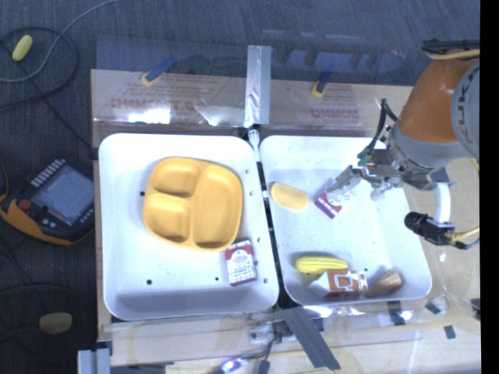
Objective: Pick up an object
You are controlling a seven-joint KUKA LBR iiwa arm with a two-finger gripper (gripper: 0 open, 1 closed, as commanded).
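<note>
Pincer [337, 192] clamped on small packet [328, 204] over right bin [405, 232]; packet label unreadable.

Bins [125, 287]: white; divided tray [192, 201]: yellow-orange; small carton [240, 263]: red with white print; corn cob [320, 265]: yellow, green tip; oval piece [289, 197]: pale yellow; packet [328, 203]: red, purple and white; arm [440, 107]: grey, orange band.
</note>
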